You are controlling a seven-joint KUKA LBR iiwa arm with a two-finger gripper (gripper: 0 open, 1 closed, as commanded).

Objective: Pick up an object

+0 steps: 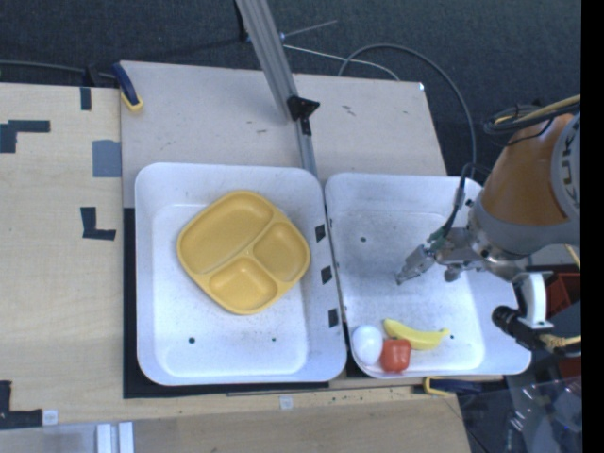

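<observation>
In the right bin (377, 206), near its front edge, lie a yellow banana (416, 334), a red pepper-like piece (396, 355) and a white egg-shaped object (365, 343), close together. My gripper (418, 264) hangs over the middle of that bin, above and slightly behind the banana, pointing left. Nothing shows between its fingers. The arm's grey wrist and orange band come in from the right.
The left bin (160, 347) holds a yellow divided plate (243, 251). A metal pole (274, 50) slants down to the seam between the bins. A cable (453, 92) loops behind the right bin. Wooden bench surface lies to the left.
</observation>
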